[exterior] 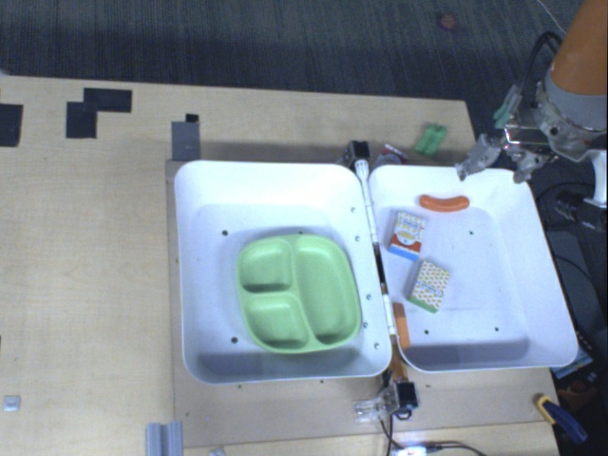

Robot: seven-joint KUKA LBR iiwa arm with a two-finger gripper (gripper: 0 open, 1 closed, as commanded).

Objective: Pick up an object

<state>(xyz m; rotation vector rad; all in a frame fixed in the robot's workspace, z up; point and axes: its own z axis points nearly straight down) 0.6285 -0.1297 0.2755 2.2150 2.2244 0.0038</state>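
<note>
The counter (95, 283) carries two shallow white bins side by side. The left bin (204, 207) holds a green divided plate (298, 292), lying flat near its middle. The right bin (513, 283) holds three small things, any of which could serve as the object to pick up: a small printed box with a blue and red lower edge (408, 233), a second small box with a dotted pattern (429, 285) just below it and lying tilted, and a little orange sausage (444, 201) near the bin's far wall.

The arm (579, 74) reaches in at the upper right, and its tool (499, 155) hangs over the far right corner of the right bin, above the rim. Its two fingers look spread apart with nothing between them.

Nothing is grasped yet, so the risks lie in the approach. The sausage is closest, but it is round and sits near the wall; the fingers could strike the rim coming down, or squeeze the sausage so it rolls out sideways. The two boxes lie flat and low, so fingers descending slightly off centre would likely push one along the smooth floor instead of closing around it, and the nearness of the two boxes could lead to nudging both.
</note>
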